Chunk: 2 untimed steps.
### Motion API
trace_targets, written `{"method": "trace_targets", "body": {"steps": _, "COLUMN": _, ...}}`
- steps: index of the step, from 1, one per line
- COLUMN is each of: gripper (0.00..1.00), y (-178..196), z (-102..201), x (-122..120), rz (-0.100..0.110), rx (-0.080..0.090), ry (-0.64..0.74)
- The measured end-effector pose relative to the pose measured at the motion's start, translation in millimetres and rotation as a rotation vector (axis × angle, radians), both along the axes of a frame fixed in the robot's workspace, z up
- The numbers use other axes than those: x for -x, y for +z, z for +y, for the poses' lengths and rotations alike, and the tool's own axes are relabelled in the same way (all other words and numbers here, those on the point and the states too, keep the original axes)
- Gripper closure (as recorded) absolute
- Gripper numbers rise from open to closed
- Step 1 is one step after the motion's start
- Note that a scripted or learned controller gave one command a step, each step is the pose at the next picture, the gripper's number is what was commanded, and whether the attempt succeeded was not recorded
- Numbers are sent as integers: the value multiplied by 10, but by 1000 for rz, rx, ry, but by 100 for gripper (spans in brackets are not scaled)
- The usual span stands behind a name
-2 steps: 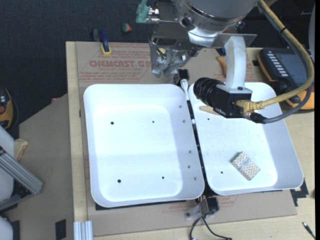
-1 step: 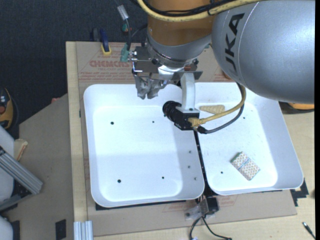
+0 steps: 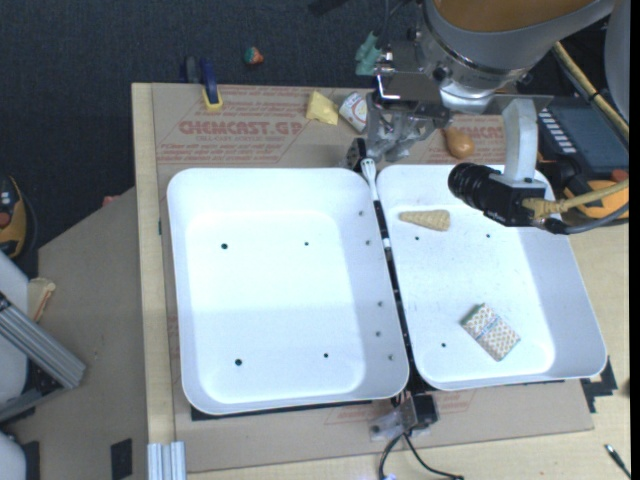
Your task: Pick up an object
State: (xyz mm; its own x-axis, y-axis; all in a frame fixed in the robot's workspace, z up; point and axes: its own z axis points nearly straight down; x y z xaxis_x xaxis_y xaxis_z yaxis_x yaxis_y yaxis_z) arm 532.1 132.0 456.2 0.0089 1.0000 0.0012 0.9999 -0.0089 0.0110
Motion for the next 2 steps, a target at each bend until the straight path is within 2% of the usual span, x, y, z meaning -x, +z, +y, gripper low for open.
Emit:
{"method": "trace_targets", "body": {"steps": 1, "gripper": 100, "y": -1499, "z": 522, "x": 459, "rz": 28, "rx": 5, "ry": 14}}
{"method": "trace_targets", "body": {"steps": 2, "gripper": 100, "y": -118, "z": 409, "x": 461, "rz": -5, "rx": -5, "ry": 9}}
